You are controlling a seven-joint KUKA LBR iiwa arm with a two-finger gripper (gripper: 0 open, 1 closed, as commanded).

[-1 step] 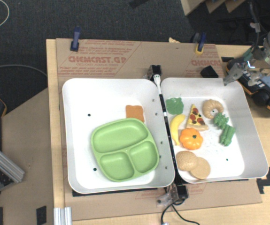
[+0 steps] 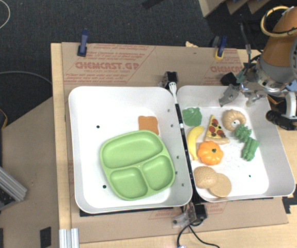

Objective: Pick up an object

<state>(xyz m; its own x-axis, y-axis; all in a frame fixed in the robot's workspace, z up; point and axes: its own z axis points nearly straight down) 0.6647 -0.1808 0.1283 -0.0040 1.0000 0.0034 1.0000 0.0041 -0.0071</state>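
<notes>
While end effector (image 2: 239, 93) blurs | toast (image 2: 148, 124) half behind tray (image 2: 136, 164)

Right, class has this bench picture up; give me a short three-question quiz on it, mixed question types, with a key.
1. True or false: the green divided tray lies in the right bin.
2. Which item lies beside the tray in the left bin? A) orange toast slice B) banana C) pizza slice
3. Fill in: the gripper hovers over the right bin's ____ edge, near the tan shell-like toy.

Key: 1 false; 2 A; 3 far (top in the camera view).
</notes>
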